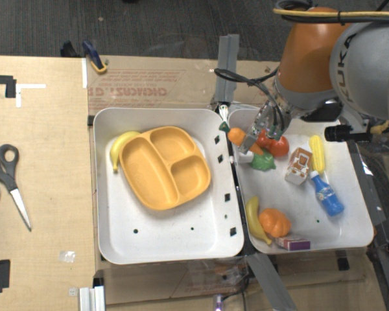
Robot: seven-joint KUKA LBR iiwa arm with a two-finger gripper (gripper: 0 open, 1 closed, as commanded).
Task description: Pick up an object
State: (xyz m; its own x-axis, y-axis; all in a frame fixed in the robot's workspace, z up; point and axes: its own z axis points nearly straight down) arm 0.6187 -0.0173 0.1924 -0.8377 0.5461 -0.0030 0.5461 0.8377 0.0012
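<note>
My gripper [262, 135] hangs low over the back left corner of the right bin [356, 235]. It sits right over a cluster of toys: a small orange piece [236, 135], a red tomato-like toy [277, 146] and a green piece [264, 162]. The gripper's body hides part of the red toy, and nothing is visibly lifted. Further right in the same bin lie a small printed carton [299, 165], a yellow corn cob [317, 152] and a blue bottle [328, 197]. Near the bin's front are a banana [252, 218], an orange fruit [275, 222] and a purple box [295, 243].
The left bin [162, 238] holds a yellow divided plate [163, 167] with a second banana [120, 149] at its left rim. Scissors [10, 180] lie on the wooden bench far left. The arm's orange and grey body [330, 50] looms over the right bin's back edge.
</note>
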